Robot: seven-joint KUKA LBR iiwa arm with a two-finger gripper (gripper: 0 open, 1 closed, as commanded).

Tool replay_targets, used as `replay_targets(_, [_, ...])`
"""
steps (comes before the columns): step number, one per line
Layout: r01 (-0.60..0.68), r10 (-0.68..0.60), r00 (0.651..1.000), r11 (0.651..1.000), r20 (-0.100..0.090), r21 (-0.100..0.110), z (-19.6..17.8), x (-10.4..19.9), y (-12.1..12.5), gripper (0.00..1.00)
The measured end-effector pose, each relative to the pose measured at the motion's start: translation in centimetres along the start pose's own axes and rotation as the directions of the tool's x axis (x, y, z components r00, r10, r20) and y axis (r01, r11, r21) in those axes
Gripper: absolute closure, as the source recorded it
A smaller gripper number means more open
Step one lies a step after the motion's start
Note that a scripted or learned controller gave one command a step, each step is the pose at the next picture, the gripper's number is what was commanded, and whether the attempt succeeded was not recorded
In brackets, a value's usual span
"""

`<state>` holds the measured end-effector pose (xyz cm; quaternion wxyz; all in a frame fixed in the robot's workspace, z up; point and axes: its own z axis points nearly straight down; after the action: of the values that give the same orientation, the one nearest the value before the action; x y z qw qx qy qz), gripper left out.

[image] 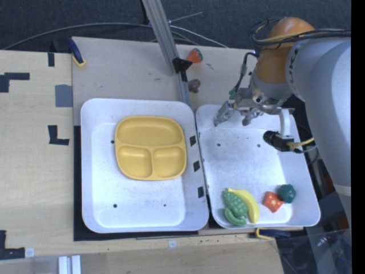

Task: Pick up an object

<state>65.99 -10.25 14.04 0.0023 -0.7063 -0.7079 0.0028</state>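
In the camera view, the tool (236, 114) hangs over the top edge of the right bin (251, 158). Its two fingers (221, 116) are spread apart, and nothing sits between them. It is let go and holds nothing.

The things to pick up lie far from the tool, at the other end of the same bin. They are all down along the bottom edge. A yellow banana (248, 203) lies there, touching a green bumpy toy (234, 205) on its left side. The banana's long side runs at a slant, from upper left to lower right. A little to the right sits a small red toy (272, 201), and a dark green ball-shaped toy (287, 193) is just beside it, touching or nearly so.

So the toys lie straight down the picture from the tool, well apart from it, with bare white bin floor in between. I think the tool must travel down across the bin before it can grab anything. The banana and the green toy are closest to being right below it. The red toy and the ball lie more to the right.

The left bin (97, 170) holds a yellow tray (150, 147) with three parts. It rests on the table (34, 170), away from the tool.
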Motion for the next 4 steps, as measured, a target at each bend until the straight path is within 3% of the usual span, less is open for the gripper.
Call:
replay_targets(1, [0.000, 0.000, 1.000, 1.000, 0.001, -0.004, 5.4, 0.1, -0.1, 0.00])
replay_targets(2, [0.002, -0.002, 1.000, 1.000, 0.000, -0.005, 4.1, 0.2, 0.0, 1.00])
replay_targets(4, [0.000, 0.000, 1.000, 1.000, 0.000, -0.013, -6.8, -0.2, -0.1, 1.00])
